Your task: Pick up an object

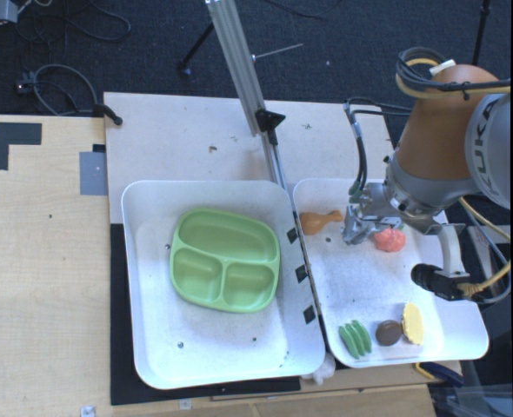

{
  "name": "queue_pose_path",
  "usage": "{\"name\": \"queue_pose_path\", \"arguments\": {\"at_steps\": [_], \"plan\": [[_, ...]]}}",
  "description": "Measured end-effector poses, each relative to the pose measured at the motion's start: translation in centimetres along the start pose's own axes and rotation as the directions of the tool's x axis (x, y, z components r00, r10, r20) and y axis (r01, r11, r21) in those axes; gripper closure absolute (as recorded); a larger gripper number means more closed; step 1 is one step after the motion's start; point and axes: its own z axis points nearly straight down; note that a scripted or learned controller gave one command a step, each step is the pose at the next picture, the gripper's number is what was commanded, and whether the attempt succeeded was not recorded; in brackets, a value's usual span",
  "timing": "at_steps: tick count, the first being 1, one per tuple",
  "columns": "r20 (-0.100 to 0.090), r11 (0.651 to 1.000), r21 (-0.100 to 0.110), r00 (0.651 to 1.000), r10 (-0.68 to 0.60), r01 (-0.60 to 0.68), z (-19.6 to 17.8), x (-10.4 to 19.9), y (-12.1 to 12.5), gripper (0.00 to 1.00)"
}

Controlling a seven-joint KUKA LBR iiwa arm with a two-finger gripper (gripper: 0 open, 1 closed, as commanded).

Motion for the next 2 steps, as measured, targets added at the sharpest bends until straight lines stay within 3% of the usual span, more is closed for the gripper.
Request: {"name": "queue_pose_path", "arguments": {"at_steps": [2], "plan": [[0.002, 1.0, 0.001, 1.0, 0.002, -0.002, -0.4, 9.6, -1.8, 1.0]]}}
